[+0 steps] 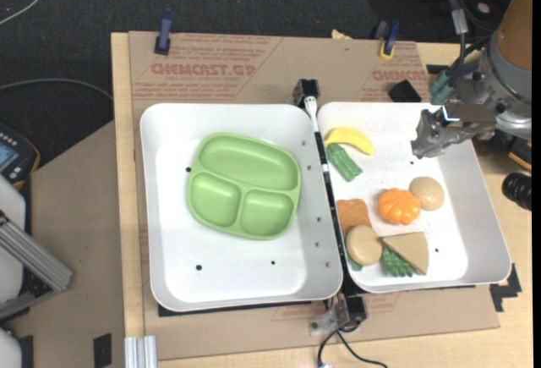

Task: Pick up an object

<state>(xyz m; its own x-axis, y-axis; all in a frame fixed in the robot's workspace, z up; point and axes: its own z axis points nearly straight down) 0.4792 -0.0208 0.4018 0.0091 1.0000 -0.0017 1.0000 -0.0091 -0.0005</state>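
Note:
The right bin [473, 189] holds toy food. A yellow banana [350, 139] lies near its top left, with a green pickle-like piece [344, 162] just below it. Lower down sit an orange pumpkin [398, 205], a beige round piece [426, 192], an orange-brown block [352, 211], a tan round piece [364, 244], a tan wedge [408, 248] and a green leafy piece [394, 262]. My gripper [428, 140] hangs over the bin's upper right part, above and to the right of the pumpkin, with nothing seen between its fingers.
The left bin [169, 214] holds a green three-compartment plate [245, 185]. Both bins rest on a cardboard sheet [211, 66] held by blue clamps [163, 32]. A black bar [321, 155] runs between the bins. Cables lie on the dark floor.

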